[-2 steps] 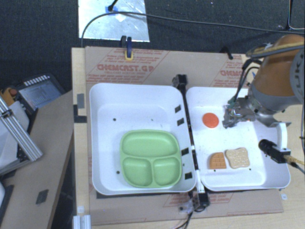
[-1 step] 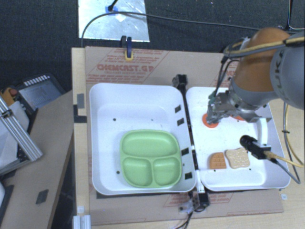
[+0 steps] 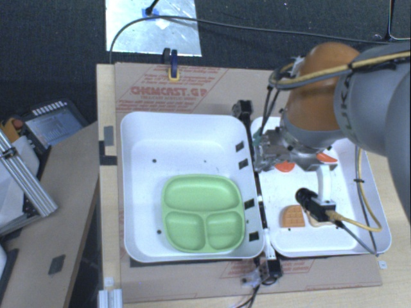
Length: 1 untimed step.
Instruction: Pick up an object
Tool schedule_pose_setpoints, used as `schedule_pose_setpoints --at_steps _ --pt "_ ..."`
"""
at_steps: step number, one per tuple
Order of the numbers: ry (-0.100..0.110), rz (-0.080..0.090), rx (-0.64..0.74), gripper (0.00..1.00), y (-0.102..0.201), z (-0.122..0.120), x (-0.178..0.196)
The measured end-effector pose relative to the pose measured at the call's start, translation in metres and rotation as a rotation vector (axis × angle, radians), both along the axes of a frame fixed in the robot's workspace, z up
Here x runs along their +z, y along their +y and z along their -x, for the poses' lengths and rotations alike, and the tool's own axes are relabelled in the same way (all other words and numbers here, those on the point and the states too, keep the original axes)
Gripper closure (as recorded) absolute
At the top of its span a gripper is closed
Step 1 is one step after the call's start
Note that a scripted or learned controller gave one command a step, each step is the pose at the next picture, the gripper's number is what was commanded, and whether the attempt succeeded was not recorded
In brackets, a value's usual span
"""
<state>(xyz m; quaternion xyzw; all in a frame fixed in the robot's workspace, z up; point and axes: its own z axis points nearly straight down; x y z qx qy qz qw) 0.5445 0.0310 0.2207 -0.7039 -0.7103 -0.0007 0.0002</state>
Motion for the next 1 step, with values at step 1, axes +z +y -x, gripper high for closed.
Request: schedule_pose_setpoints --at_steps 1 --pt "0.000 0.000 0.001 1.00 0.0607 0.0008 -0.0039"
